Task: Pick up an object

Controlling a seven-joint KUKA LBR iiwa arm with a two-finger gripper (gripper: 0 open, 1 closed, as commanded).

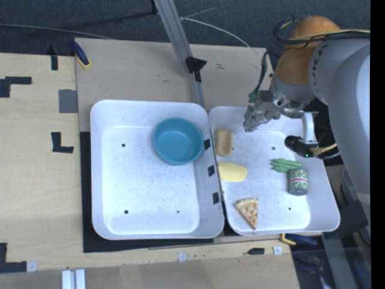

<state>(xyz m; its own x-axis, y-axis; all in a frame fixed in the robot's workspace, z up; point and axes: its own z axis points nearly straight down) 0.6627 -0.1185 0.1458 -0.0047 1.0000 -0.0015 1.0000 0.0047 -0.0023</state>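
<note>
You are looking at a pick that is not yet made: nothing is sitting between the fingers of the tool (254, 120), and whether those fingers are spread or closed you cannot tell from this angle. The tool is hanging over the far part of the right bin (319, 221), near its back rim, with the nearest candidate, a small tan bread roll (224, 141), lying just to its left against the bin's left wall. Below the roll a yellow lemon-like piece (232, 172) is resting, and nearer the front a pizza slice (247, 211) is lying flat. Toward the right side of the same bin a green leafy piece (284, 164) is lying just above a small green can (297, 182), the two touching or nearly so. So the approach, descent, closing and lift all appear to be left for you. The left bin (114, 221) is holding a blue bowl (177, 140), sitting upright near its far right corner. Both bins are sitting side by side on the table (36, 179).
</note>
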